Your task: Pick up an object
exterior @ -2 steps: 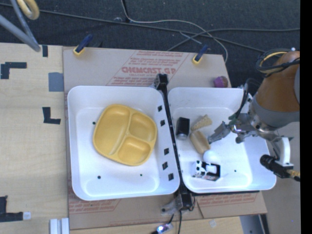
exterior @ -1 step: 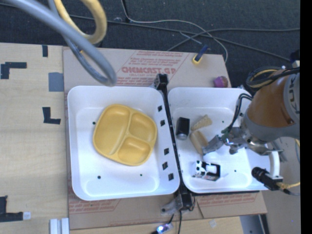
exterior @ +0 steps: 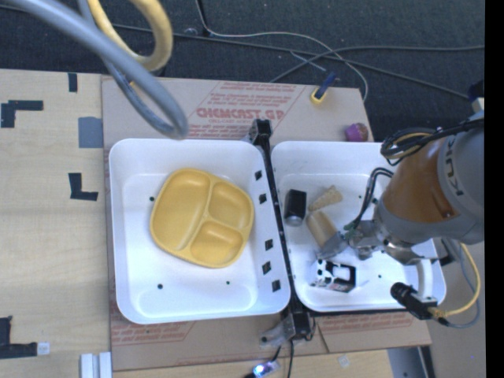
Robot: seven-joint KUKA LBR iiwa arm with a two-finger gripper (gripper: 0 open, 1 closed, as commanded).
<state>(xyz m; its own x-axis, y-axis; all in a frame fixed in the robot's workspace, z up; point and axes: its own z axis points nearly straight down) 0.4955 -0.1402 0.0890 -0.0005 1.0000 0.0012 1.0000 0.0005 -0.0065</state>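
The right bin [exterior: 409,152] holds a black cylinder [exterior: 294,206], a tan wedge-like piece [exterior: 326,197], a tan block [exterior: 320,225] and a small black-and-white object [exterior: 335,275]. My gripper [exterior: 337,246] hangs low over this bin, just right of the tan block and just above the black-and-white object. The grey arm with its orange band [exterior: 417,191] hides the bin's right part. Nothing can be made out in the gripper's grasp.
The left bin [exterior: 126,235] holds a yellow divided plate [exterior: 202,216]. A black divider with clips [exterior: 272,219] runs between the bins. Grey and yellow hoses [exterior: 130,61] cross the upper left. A purple item [exterior: 356,132] and a yellow-blue item [exterior: 321,91] lie behind the bins.
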